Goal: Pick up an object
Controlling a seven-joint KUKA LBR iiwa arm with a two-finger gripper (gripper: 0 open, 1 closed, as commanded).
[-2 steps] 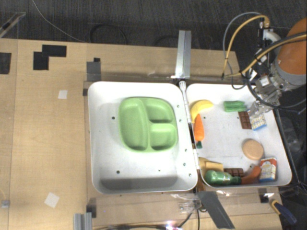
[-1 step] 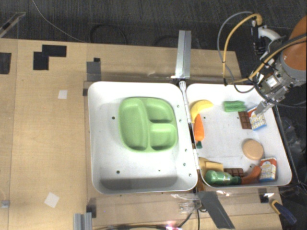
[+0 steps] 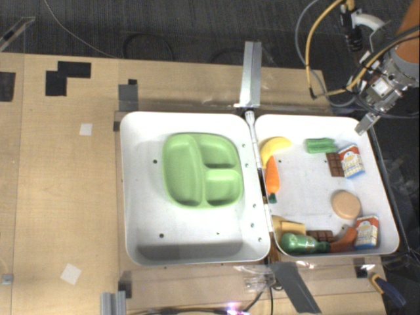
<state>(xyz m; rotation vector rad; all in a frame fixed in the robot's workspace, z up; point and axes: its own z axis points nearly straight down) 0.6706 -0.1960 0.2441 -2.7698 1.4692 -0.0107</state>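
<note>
Presently my gripper [image 3: 365,123] hangs at the far right corner of the right bin [image 3: 384,195], just over its rim, with nothing between it and the floor of the bin; whether it is apart or together I cannot tell at this size. No object is taken up yet. The left bin [image 3: 134,195] bears a green divided tray [image 3: 201,169]. The right bin bears the candidates: a banana [image 3: 273,147] and a carrot [image 3: 272,174] against the dividing wall, a green block [image 3: 320,146] near the far wall, a small carton [image 3: 352,161] touching a chocolate bar [image 3: 335,164], a round biscuit [image 3: 346,205], and a crowded cluster along the near wall, with a green bottle [image 3: 302,244] and a second carton [image 3: 367,231]. Judgement: these look like toy food, so light, stiff and somewhat slick. The green block is my likeliest pick: nearest, apart from its neighbours, with straight long sides to close across. The biscuit looks too flat and wide. The carrot and banana lie too near the wall for clean entry.
</note>
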